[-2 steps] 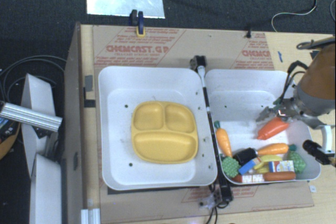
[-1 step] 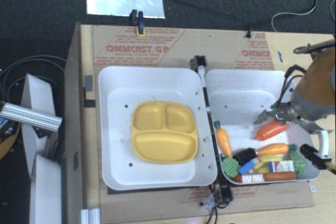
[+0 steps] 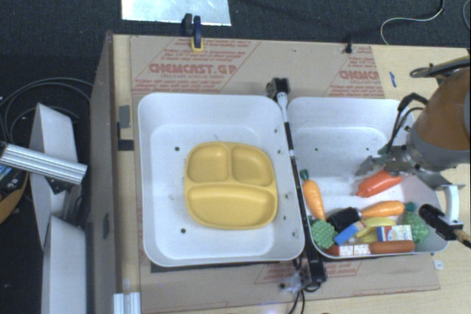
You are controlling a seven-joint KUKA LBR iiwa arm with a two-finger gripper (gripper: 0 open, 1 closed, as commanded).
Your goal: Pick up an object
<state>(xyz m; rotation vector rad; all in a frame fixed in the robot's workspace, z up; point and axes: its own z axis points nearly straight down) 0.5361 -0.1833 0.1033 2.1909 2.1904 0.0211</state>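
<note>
Grey arm (image 3: 441, 125) reaching from right, claw (image 3: 384, 162) just above red-orange toy (image 3: 379, 183)

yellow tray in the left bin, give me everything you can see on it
The yellow tray looks like smooth moulded plastic, a rounded rectangle with three hollows: two smaller ones along the far side, one wide one along the near side. It lies flat and upright, slightly turned, about mid-floor of the left bin, apart from the walls. Its hollows hold nothing, and nothing else touches it.
</note>
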